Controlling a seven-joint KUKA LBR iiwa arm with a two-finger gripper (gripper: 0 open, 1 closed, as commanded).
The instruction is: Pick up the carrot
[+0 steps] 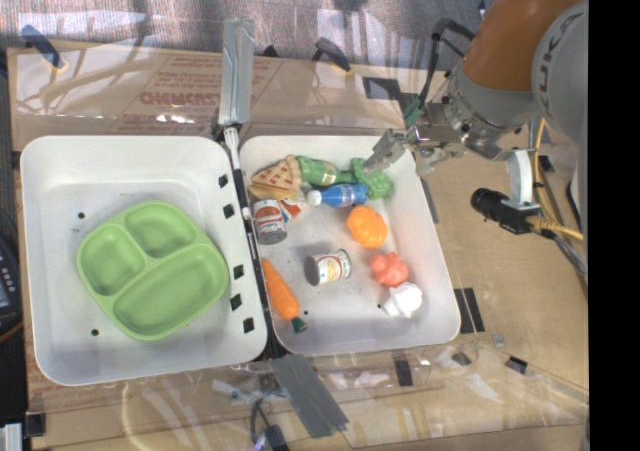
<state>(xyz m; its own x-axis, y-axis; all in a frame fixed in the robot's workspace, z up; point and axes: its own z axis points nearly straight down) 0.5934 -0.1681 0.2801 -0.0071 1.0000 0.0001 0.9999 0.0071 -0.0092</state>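
The carrot (pixel 280 290) is orange with a dark green tip and lies along the left wall of the right bin (pixel 437 239), near its front corner. My gripper (pixel 405 153) hovers over the back right corner of that bin, far from the carrot, above a green toy (pixel 376 185). Its fingers are open, with nothing between them.
The right bin also holds a pizza slice (pixel 277 179), a green bottle (pixel 318 171), a blue bottle (pixel 341 196), an orange (pixel 367 226), two small cans (pixel 270 221) (pixel 328 267), a red toy (pixel 390 268) and a white one (pixel 403 300). A green divided plate (pixel 152 269) sits in the left bin (pixel 50 169).
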